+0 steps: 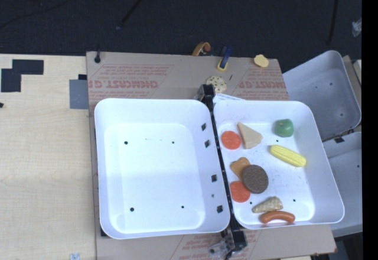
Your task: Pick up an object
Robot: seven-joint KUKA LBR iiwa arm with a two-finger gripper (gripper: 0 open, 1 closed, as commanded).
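1. Two shallow white bins sat side by side on a brown cardboard sheet (153, 78) laid over the tabletop (41, 152).
2. The left bin (106, 164) was bounded on its right by a black divider strip (214, 152), which separated it from the right bin (322, 170).
3. All candidate objects for pickup lay in the right bin.
4. A green rounded piece (284, 127) was located near the far right corner of that bin.
5. A yellow corn cob (287, 155) lay just below the green piece, tilted diagonally.
6. A tan wedge (250, 135) rested beside an orange-red disc (231, 140) near the divider; the two appeared to touch.
7. A dark brown round cookie (255, 178) sat at the bin's centre, overlapping a small orange-tan piece (238, 166) at its upper left.
8. A second red disc (240, 192) lay just below and left of the cookie.
9. A pale tan lumpy piece (267, 204) and a red sausage (277, 217) lay close together at the near edge.
10. On the cardboard beyond the bins lay a spotted cookie (216, 83), a blue-and-yellow item (224, 59), an orange curved item (201, 48) and a small yellow piece (261, 61).
11. A grey metal tray (322, 93) stood to the right of the bins.
12. The state of the gripper could not be determined.
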